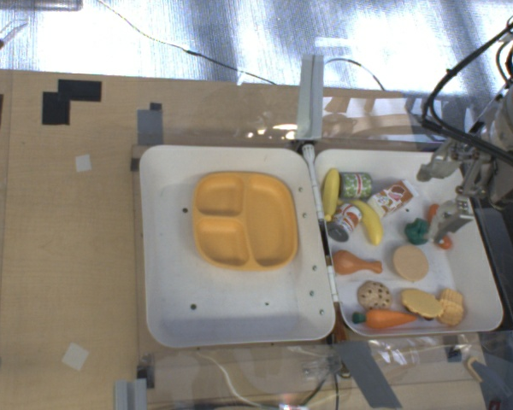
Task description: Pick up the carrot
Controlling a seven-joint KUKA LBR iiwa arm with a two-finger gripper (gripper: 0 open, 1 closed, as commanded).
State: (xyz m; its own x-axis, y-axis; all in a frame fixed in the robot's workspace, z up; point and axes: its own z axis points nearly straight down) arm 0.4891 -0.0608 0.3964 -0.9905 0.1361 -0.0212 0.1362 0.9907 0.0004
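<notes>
Carrot (392,319) lies flat along the near wall of the right bin (487,301), tip toward the cookie (373,295), its thick end touching the bread (422,303). Gripper (456,214) hangs over the bin's far right side, well apart from the carrot; cannot tell how the jaws stand. Risks: the wall could block one finger; the bread or cookie could get pinched instead; a grab near the tapered tip may slip off.
</notes>
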